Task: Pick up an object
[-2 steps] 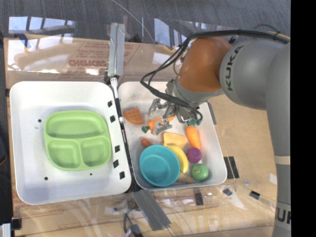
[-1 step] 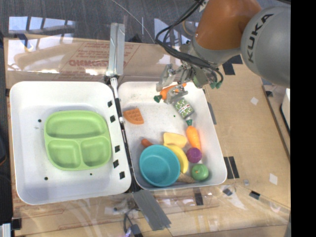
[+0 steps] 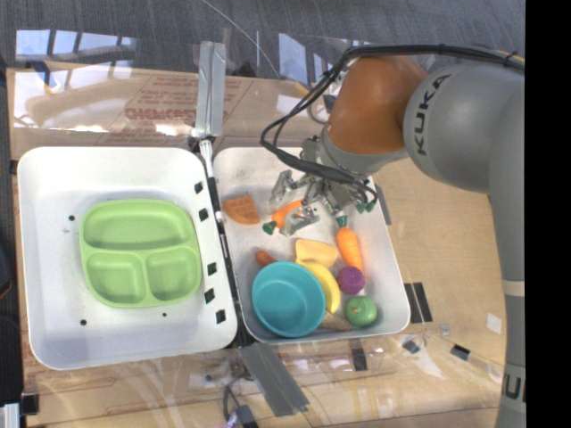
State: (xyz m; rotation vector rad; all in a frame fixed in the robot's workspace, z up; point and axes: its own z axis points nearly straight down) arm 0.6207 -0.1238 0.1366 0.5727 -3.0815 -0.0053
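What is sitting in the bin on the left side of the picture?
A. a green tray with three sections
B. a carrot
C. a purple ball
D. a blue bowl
A. The left bin holds the green tray with three sections, while the blue bowl, the carrot and the purple ball all lie in the right bin.

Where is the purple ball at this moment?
The purple ball lies in the right bin, below the carrot and above the green apple.
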